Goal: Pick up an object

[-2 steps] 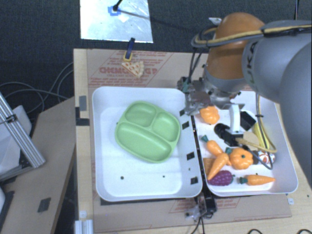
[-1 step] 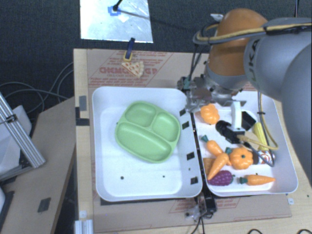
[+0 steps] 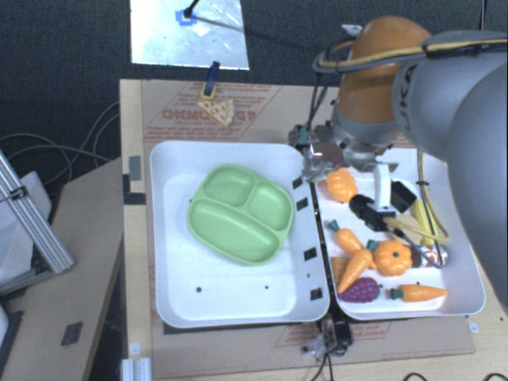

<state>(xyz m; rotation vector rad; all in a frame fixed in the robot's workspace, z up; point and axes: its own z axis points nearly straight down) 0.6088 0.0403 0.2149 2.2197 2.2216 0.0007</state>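
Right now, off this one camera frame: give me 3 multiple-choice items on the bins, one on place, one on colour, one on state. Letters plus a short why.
1. Where does the divided plate lie?
A. in the left bin
B. in the right bin
C. on the bench outside the bins

2. What colour is the bunch of grapes?
A. yellow
B. purple
C. white

3. How does the carrot at the near edge of the right bin stand?
A. upright on its tip
B. held up in the air
C. lying flat on the bin floor

Answers:
1 A: the plate rests on the floor of the left bin.
2 B: the grapes are dark purple, beside the small pumpkin.
3 C: the carrot lies on its side on the white floor.
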